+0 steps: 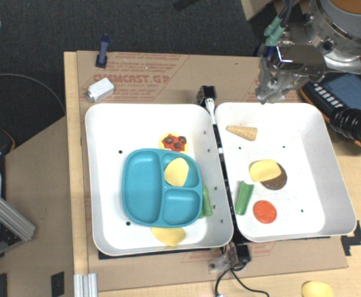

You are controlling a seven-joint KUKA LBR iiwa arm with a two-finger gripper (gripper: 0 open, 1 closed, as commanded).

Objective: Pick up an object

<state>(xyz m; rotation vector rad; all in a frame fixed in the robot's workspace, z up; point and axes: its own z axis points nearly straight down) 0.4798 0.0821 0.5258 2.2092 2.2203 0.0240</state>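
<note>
You see two bins. Left bin [100, 166]: blue tray [144, 190] in middle, yellow piece [177, 172] in tray's top right part. Red-dark toy [174, 143] just above tray. Another yellow piece [168, 234] just below tray, partly under it. Right of tray, in right bin [316, 166]: cone [242, 131], yellow-brown toy [268, 173], green stick [244, 197], red disc [265, 211]. Gripper [273, 91] far right of tray, above right bin's back edge. You can't tell its grip; nothing seen in it.

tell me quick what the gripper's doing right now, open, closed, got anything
Gripper: above the far edge of the right bin; whether it is open or closed cannot be told, and nothing shows in its grasp.
</note>
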